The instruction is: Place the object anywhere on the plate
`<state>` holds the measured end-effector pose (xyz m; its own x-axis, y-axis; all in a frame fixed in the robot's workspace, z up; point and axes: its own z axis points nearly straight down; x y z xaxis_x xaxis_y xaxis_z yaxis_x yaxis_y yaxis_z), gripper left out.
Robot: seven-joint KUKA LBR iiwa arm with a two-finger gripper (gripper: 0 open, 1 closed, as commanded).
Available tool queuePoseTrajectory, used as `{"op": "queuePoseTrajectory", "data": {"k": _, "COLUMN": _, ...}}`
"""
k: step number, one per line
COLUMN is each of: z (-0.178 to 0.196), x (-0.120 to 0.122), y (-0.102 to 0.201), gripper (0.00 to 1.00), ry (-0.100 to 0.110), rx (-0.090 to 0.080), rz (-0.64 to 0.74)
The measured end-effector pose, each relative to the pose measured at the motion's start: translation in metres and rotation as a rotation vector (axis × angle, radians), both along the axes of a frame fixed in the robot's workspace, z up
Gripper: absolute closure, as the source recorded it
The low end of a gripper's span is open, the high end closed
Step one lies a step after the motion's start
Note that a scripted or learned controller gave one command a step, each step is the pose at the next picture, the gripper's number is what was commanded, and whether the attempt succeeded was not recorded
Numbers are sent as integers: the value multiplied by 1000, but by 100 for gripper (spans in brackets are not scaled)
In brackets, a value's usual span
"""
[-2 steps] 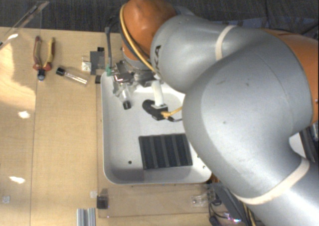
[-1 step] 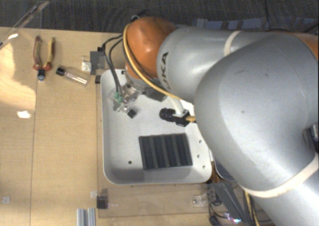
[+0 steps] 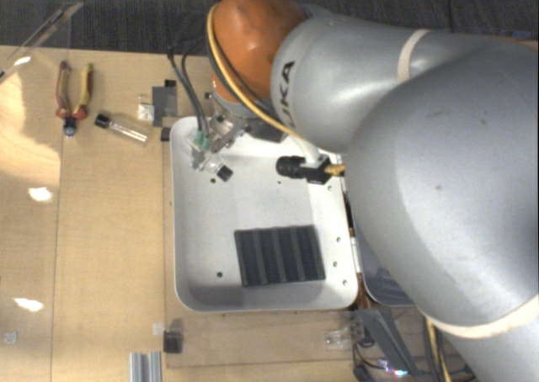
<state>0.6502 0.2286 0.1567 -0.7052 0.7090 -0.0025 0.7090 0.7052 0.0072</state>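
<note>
Gripper [image 3: 205, 146] sits at upper left of the white bin [image 3: 198, 279]; finger opening cannot be told, nothing visibly held. Small dark object [image 3: 223, 173] lies just below-right of it. Dark ribbed plate [image 3: 279, 255] occupies the bin's lower centre.

So the wooden table [image 3: 93, 237] has a few bits scattered in the upper left: a pair of pliers with red and yellow handles [image 3: 72, 96], and just right of them a small clear tube with a dark cap [image 3: 120, 127] lying at a slant. Near the bin's top left corner sits a little dark bracket thing [image 3: 165, 101] (can't really tell what it is). The white bin [image 3: 189, 288] has a black ribbed mat [image 3: 279, 255] lying flat near its lower edge. Below the bin there's a small dark block [image 3: 173, 341] and a short metal rail piece [image 3: 145, 367] at the table's bottom edge.
</note>
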Motion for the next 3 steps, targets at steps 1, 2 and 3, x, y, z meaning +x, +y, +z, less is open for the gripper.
{"op": "queuePoseTrajectory", "data": {"k": 1, "z": 58, "x": 14, "y": 0, "gripper": 100, "ry": -3, "rx": -3, "rz": 470}}
{"op": "queuePoseTrajectory", "data": {"k": 2, "z": 70, "x": 16, "y": 2, "gripper": 100, "ry": -12, "rx": 0, "rz": 471}}
{"op": "queuePoseTrajectory", "data": {"k": 3, "z": 83, "x": 17, "y": 3, "gripper": 100, "ry": -20, "rx": 3, "rz": 471}}
